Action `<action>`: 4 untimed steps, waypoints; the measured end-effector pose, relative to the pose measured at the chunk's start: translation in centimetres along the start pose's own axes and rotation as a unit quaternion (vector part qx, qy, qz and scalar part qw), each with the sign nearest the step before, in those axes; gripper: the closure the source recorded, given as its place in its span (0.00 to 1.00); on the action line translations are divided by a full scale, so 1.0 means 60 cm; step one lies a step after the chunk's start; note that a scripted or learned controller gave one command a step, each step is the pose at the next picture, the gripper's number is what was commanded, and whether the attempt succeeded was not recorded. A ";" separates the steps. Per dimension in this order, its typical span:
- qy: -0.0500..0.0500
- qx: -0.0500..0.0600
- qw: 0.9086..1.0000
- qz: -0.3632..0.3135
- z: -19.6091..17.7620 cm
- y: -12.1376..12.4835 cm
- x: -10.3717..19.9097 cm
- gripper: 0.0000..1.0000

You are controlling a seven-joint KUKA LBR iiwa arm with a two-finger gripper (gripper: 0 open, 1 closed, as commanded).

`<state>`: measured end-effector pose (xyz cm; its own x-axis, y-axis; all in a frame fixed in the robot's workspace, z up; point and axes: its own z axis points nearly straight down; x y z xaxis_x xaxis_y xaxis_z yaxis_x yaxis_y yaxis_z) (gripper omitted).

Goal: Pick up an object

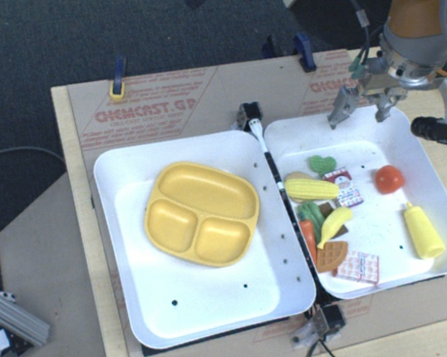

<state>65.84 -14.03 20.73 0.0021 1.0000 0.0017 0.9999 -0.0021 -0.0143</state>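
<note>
My gripper (359, 110) hangs above the far rim of the right bin (446, 205), open, with nothing between its fingers. Below it in that bin lie a red tomato (388, 179), a yellow bottle (423, 231), a corn cob (311, 189), a banana (333, 224), a green leafy piece (321, 164), a carrot (309, 240), a brown waffle-like piece (331, 256) and two small red-and-white packets (356, 268). All of them rest on the bin floor, apart from the gripper.
The left bin (141, 296) holds a yellow divided plate (202, 213). A black clip (249, 114) sits where the two bins meet at the far side. Blue and yellow clamps (117, 87) hold the cardboard at the bench's far edge.
</note>
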 end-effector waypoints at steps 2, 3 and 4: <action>0.000 -0.005 1.000 -0.001 0.059 -0.004 0.009 0.00; 0.000 -0.005 1.000 -0.002 0.132 -0.007 0.015 0.00; 0.000 -0.004 1.000 -0.002 0.209 -0.007 0.017 0.00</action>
<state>65.24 -13.01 8.17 -0.0013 1.0000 0.0010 1.0000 0.0013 -0.0055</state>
